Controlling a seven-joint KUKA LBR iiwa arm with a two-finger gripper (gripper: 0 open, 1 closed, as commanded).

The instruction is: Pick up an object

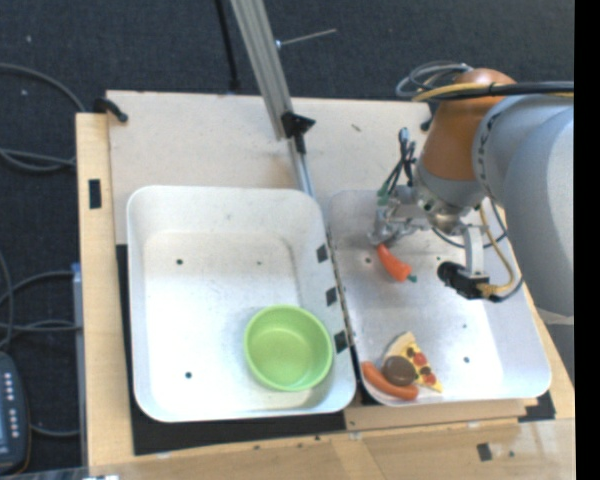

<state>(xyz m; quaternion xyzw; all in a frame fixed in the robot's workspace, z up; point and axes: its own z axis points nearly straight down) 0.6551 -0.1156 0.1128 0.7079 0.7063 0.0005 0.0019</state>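
Nearest cam: plate [375, 391] w/ hotdog [388, 381] & pizza slice [417, 356], right bin's front edge. Gripper [388, 230] is down right above the carrot [393, 263], which lies on bin floor; grip state I can't tell. Pick not done imo, lift left.

Nothing here can be read. The dark device [0, 413] at the lower left edge of the frame has a screen, but whatever it shows is too small and blurred to make out, and no label or number is legible elsewhere.
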